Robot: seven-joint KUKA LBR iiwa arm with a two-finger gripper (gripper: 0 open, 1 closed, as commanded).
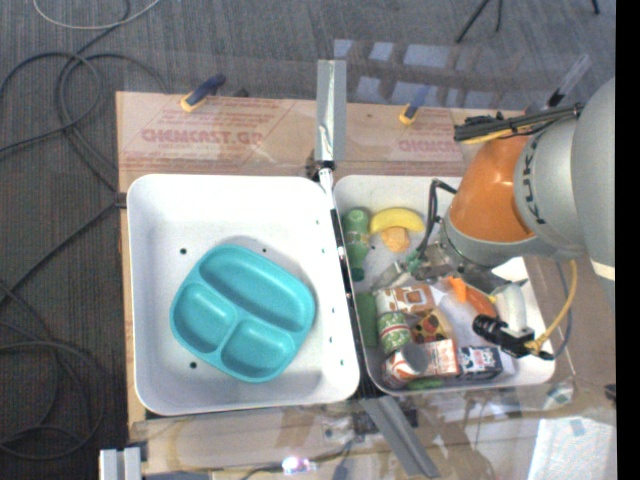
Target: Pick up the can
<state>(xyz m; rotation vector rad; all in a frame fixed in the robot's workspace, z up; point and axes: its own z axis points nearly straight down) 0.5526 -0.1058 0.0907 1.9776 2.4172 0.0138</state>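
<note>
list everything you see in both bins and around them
tray: 1, teal, three compartments, in left bin
left bin: 1, white
right bin: 1, white, crowded with items
banana: 1, yellow, far end of right bin
green bottle: 1, along right bin's left wall
can: 1, red and white label, middle of right bin
cartons: about 2, near edge of right bin
clamps: 2, blue and yellow, on the board behind the bins
cables: several, black, on the floor at left
arm: 1, grey with orange band, over right bin

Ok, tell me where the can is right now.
In the camera view, the can lies in the right bin, left of its middle, among the cartons, just below the arm's wrist and right of the green bottle.
</note>
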